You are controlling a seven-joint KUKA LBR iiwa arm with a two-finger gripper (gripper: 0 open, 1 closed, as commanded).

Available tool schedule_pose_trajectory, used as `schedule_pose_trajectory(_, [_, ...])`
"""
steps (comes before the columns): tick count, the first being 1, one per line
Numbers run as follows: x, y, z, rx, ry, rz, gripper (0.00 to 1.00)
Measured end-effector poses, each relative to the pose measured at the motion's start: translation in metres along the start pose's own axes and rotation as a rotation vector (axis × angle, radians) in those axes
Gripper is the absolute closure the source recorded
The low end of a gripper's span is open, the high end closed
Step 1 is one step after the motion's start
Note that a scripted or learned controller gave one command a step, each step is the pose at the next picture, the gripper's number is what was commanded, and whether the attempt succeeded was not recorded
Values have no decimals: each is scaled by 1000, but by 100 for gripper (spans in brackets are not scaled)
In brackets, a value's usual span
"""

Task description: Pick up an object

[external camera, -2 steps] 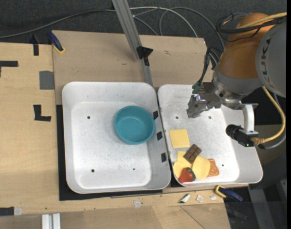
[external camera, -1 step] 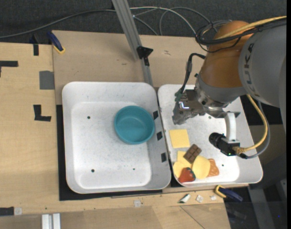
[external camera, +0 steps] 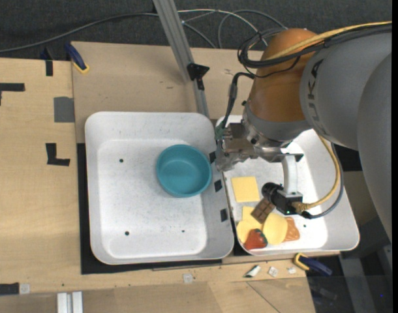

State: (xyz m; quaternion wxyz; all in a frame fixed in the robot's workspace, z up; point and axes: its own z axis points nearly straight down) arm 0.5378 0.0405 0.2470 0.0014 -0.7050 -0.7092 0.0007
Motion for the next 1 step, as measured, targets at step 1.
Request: schedule_pose_trajectory(1, [58,-11,12,0,-1,3,100])
